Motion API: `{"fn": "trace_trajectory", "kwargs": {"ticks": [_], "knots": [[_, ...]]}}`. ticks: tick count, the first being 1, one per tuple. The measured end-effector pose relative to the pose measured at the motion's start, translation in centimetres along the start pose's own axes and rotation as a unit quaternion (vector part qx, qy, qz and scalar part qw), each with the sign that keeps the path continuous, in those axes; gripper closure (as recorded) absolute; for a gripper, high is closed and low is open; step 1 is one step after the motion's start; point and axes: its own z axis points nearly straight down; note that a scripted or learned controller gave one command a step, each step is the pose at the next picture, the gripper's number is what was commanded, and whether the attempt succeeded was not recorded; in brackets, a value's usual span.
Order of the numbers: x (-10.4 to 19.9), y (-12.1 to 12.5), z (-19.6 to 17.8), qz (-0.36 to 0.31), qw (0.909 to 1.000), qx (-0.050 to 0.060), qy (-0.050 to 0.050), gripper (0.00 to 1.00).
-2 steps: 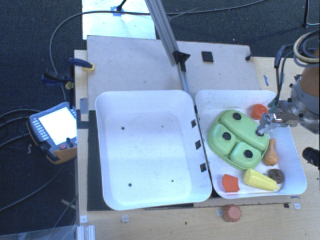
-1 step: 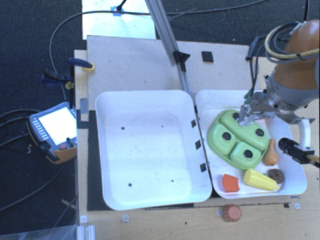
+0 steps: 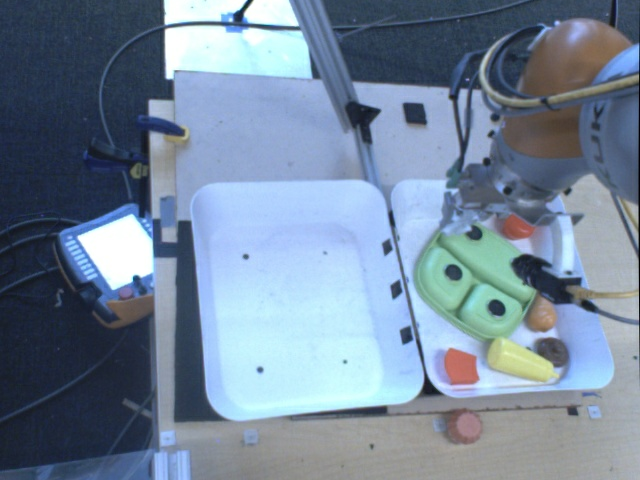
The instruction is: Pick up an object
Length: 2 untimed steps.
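Gripper (image 3: 478,211) over right bin (image 3: 598,368), 12 o'clock end; can't tell its grip state. Green tray (image 3: 470,278) mid-bin looks rigid, light, slick: probably needs a rim pinch. Yellow cone (image 3: 519,360) at 6 o'clock looks easier, may roll.

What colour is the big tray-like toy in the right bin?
Light green with dark round spots, seen in the camera view: the toy.

Hand (image 3: 480,206) fingertips hidden behind wrist
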Motion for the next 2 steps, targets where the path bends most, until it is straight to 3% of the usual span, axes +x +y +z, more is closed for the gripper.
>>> {"fn": "trace_trajectory", "kwargs": {"ticks": [2], "knots": [[9.0,3.8,-0.2,0.000,1.0000,0.000,0.001,1.00]]}}
